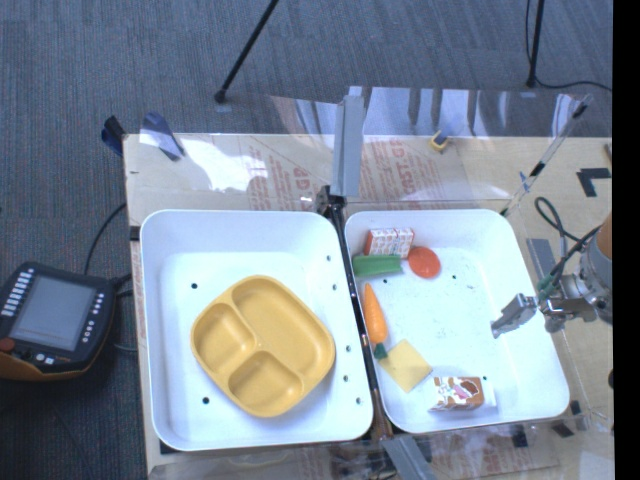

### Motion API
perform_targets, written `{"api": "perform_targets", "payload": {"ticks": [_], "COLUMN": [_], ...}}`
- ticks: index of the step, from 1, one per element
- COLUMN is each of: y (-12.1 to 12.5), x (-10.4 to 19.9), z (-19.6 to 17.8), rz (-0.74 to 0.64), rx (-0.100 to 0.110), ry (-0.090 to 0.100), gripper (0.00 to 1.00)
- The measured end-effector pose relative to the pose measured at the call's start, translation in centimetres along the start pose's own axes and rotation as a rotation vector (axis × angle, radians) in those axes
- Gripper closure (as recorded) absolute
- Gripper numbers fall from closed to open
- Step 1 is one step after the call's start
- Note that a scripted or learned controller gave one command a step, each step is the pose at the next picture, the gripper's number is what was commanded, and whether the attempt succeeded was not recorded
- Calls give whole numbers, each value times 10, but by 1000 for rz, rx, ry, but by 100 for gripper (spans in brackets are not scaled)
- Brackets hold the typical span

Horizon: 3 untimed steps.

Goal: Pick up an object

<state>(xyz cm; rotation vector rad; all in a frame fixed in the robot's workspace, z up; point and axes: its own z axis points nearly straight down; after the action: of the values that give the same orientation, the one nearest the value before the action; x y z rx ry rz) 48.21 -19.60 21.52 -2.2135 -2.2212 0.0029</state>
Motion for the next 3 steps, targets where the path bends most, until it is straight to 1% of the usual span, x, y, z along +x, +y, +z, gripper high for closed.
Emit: {"api": "perform_targets", "payload": {"ticks": [1, 2, 3], "y": [28, 40, 40], "x": [83, 91, 90], "z": [91, 130, 130], "rz": [-51, -151, -151], "rx": [9, 3, 1], "ry": [3, 0, 0], "gripper": [0, 0, 0]}}
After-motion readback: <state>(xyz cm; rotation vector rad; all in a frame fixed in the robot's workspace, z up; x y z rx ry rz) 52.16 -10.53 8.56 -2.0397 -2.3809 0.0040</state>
